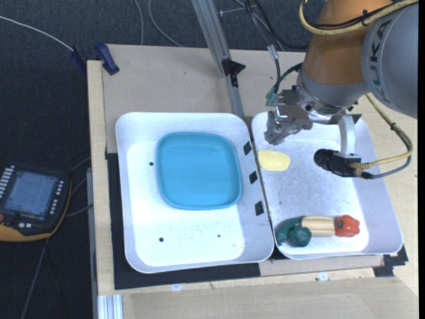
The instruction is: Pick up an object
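In the right bin [372, 205] a small yellow object [273, 160] lies near the left wall. My gripper [277, 135] hangs just above and behind it, close to the bin's back left corner, with nothing visible between its fingers. Along the bin's front edge lie a green piece [293, 234], a tan piece [317, 226] and a red piece [346, 226] in a row.
The left bin [133, 178] holds a blue square plate [198, 170]. A black cylindrical part [335, 162] of the arm's fitting hangs over the right bin's middle. A metal pole [214, 38] rises behind the bins. A handheld pendant [30, 201] lies off the bench to the left.
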`<state>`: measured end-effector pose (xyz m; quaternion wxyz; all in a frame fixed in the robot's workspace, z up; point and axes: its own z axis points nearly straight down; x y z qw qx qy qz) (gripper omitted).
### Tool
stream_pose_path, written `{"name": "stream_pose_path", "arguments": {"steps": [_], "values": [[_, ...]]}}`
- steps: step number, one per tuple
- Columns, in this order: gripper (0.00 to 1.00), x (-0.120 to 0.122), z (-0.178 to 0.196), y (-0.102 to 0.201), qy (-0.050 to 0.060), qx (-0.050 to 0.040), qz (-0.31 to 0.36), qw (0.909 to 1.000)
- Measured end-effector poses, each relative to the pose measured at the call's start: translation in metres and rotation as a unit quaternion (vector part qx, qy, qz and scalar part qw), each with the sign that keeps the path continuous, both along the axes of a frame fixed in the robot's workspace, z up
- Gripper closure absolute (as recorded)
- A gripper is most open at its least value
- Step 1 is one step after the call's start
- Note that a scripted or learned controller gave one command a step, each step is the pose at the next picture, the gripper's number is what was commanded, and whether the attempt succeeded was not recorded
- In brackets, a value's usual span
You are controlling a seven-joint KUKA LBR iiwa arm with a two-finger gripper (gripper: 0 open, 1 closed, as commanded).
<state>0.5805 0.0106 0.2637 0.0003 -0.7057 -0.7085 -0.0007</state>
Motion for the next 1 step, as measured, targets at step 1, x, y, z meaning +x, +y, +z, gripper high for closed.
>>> {"name": "stream_pose_path", "arguments": {"steps": [1], "values": [[1.00, -0.0247, -0.0164, 0.0415, 0.001, -0.0003, 0.000, 1.0000]]}}
